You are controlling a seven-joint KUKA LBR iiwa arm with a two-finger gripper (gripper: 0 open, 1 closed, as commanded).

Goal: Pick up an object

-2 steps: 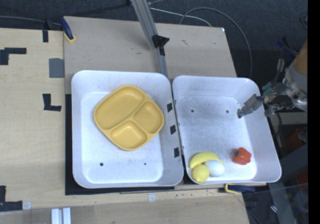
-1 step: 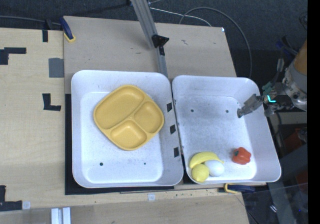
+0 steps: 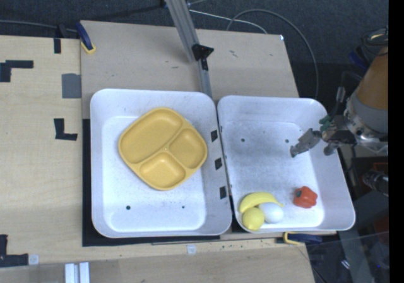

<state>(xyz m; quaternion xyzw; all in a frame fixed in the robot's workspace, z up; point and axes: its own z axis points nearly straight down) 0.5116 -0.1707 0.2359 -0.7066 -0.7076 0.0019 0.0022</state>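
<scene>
I see the bench, light wood, running off at 9 o'clock, with a few dark tape marks on it. A blue and yellow clamp sits near its top at about 11 o'clock.

Left bin: holds a yellow divided plate with three compartments, turned at a slant, lying in the upper middle of the bin. Nothing lies in its compartments as far as I can see.

A grey metal rail comes down from 12 o'clock and ends at a black bracket just above the seam where the two bins meet. Thin cables loop over the dark floor at about 1 o'clock.

Right bin: all the pickable stuff is bunched at its bottom edge, around 5 o'clock of the frame. A banana curves over a lemon and a white egg; the three touch each other. A red pepper sits just beside them toward 3 o'clock, apart from the egg.

The claw hangs over the right side of the right bin, at roughly 3 o'clock, well clear of the fruit cluster and above the pepper in the frame. One finger sticks out toward 9 o'clock. I cannot tell whether the claw is open or closed from here; nothing visible between its tips. The arm with its orange band enters at 3 o'clock.
</scene>
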